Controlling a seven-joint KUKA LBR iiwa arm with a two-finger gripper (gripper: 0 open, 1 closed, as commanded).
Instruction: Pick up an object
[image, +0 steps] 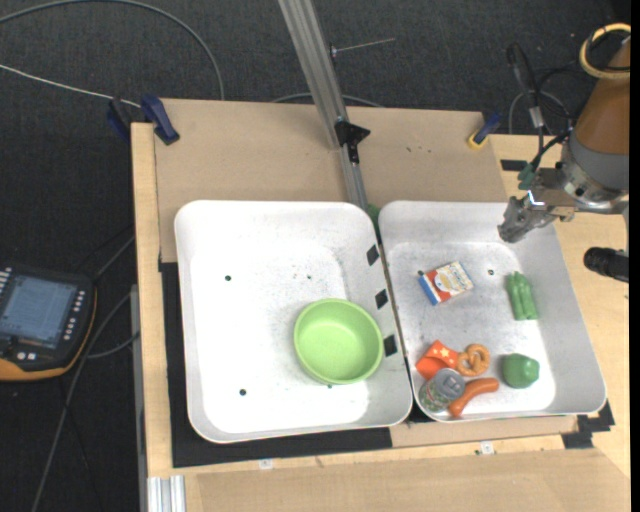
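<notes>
My gripper (514, 226) hangs over the far right corner of the right bin (455, 225), above the bin floor, with nothing seen between its fingers. In that bin lie a small red, white and blue box (446, 282), a green ridged vegetable (521, 297), a round green fruit (519, 371), a pretzel (476, 357), an orange piece (439, 355), a red sausage (471, 395) and a grey lid-like piece (441, 386). The box is the nearest object, lying below and left of the gripper. A light green bowl (338, 341) rests in the left bin (230, 250).
A slanted metal pole (325, 90) crosses the bench top down to the gap between the bins. Blue clamps (160, 120) hold the board's far corners. A handheld pendant (40, 320) lies off the bench at the left. Cables run at the top right.
</notes>
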